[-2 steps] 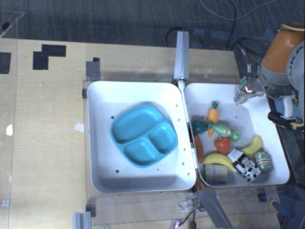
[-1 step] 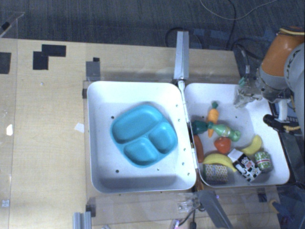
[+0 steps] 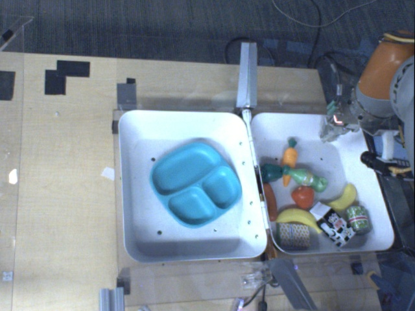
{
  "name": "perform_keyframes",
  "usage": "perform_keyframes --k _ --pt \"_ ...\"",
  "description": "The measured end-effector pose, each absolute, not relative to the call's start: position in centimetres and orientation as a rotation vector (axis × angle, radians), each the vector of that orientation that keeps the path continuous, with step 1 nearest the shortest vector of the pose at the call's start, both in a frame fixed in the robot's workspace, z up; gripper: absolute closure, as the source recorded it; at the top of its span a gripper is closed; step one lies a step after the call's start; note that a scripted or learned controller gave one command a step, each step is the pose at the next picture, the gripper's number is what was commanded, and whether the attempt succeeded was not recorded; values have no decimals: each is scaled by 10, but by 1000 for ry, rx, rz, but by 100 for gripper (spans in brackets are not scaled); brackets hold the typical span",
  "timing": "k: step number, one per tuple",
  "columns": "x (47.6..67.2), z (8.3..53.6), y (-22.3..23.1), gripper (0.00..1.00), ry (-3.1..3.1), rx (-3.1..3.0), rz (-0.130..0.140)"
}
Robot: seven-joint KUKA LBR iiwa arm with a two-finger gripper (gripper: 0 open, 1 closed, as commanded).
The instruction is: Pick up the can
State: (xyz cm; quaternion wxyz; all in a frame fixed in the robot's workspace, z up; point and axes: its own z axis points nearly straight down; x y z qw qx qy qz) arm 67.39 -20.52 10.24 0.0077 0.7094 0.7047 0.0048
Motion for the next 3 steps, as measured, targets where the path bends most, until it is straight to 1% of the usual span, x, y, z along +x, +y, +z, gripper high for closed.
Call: perform_keyframes --k 1,2,3 --pt "671 103 -176 100 2282 2150 6" --pt "671 87 -204 100 1735 2612 7" --pt "633 96 -178 100 1973 2439 7"
